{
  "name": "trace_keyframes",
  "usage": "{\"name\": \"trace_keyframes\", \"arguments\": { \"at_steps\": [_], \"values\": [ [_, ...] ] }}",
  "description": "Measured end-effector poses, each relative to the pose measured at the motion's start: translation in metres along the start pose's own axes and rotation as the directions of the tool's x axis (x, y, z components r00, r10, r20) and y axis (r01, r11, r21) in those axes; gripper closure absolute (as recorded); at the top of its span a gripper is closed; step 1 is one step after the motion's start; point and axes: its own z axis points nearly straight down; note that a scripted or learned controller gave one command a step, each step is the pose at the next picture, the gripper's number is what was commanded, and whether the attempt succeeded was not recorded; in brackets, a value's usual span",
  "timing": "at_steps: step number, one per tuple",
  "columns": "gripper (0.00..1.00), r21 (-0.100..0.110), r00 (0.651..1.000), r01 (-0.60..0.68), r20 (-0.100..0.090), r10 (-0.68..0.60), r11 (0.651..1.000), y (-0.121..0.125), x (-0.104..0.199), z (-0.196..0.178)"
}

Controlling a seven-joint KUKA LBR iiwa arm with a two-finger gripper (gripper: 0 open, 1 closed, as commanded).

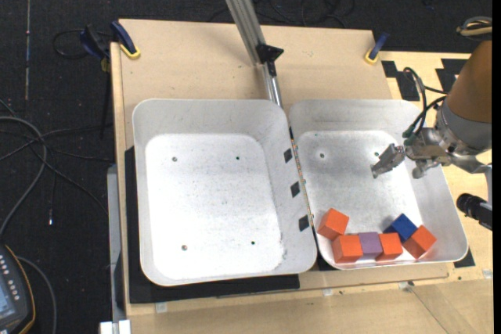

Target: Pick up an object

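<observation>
- Two shallow white plastic bins sit side by side on the pale wooden bench (329, 43): the left bin (156, 121) and the right bin (344, 117), their inner rims touching.
- Six small blocks lie in the right bin, all crowded along its near edge (the edge closest to the camera).
- Four of them are orange cubes: one tilted orange cube (334, 222) stands a little apart toward the bin's middle, a second orange cube (347, 248) sits just below it, a third orange cube (391, 245) lies further right, and a fourth orange cube (421, 241) is nearest the right corner.
- One lilac cube (369, 244) sits between the second and third orange ones, touching both.
- One blue cube (403, 225) rests just behind the third and fourth orange cubes.
- The grey two-finger gripper (385, 161) hangs over the right bin's bare middle, well apart from the blocks.
- Nothing is seen between its fingers; how far the jaws are parted cannot be told from this view.
</observation>
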Motion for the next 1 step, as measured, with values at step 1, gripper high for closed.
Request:
{"name": "trace_keyframes", "arguments": {
  "at_steps": [1],
  "values": [
    [0.00, -0.003, 1.000, 0.000, 0.003, 0.000, 1.000, 0.0561, -0.0478, 0.0136]
  ]
}}
